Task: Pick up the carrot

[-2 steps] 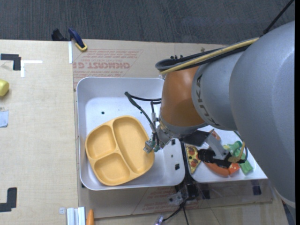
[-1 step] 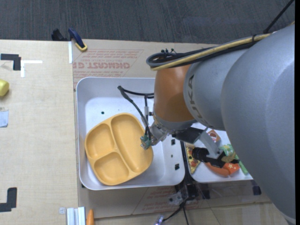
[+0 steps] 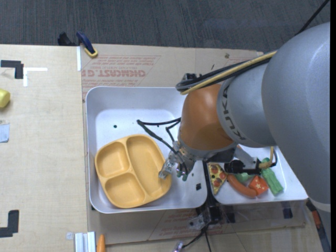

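Observation:
The carrot (image 3: 241, 186), a long orange-red piece, lies in the right bin (image 3: 296, 192) near its front edge. It sits between a pizza slice (image 3: 216, 175) and a red strawberry-like toy (image 3: 258, 184). My gripper (image 3: 174, 170) hangs low over the left bin (image 3: 105, 101), at the right rim of a yellow divided plate (image 3: 128, 169). It is well to the left of the carrot, across the wall between the bins. The grey and orange wrist hides much of the right bin.
A green vegetable piece (image 3: 273, 181) lies at the right bin's right side. Black cables (image 3: 155, 124) trail across the left bin's floor. On the bench to the left are a yellow object (image 3: 3, 98) and a blue-handled tool (image 3: 86, 44).

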{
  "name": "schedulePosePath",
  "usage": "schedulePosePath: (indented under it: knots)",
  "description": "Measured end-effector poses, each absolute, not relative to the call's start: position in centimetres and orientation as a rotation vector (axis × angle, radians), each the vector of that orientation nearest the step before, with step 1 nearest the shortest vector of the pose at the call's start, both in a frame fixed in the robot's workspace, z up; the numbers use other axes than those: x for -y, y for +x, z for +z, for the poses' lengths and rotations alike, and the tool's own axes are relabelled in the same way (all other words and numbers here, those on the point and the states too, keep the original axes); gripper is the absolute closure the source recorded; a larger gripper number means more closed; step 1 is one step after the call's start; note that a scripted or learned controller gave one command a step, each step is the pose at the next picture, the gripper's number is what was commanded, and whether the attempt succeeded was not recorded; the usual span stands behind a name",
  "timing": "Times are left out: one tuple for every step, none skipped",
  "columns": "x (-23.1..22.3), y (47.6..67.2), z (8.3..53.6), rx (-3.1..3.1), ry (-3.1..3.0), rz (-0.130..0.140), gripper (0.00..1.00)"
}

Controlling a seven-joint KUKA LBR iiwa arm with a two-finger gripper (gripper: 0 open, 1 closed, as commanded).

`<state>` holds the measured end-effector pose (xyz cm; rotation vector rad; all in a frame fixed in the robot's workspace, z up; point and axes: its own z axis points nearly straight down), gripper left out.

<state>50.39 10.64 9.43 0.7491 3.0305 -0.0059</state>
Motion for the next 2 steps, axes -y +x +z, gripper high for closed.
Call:
schedulePosePath:
  knots:
    - [-10.47,50.73,10.40,-3.021,0.762,-0.002,1.00]
    - [-10.41,51.01,11.34,-3.013,0.772,0.004,1.00]
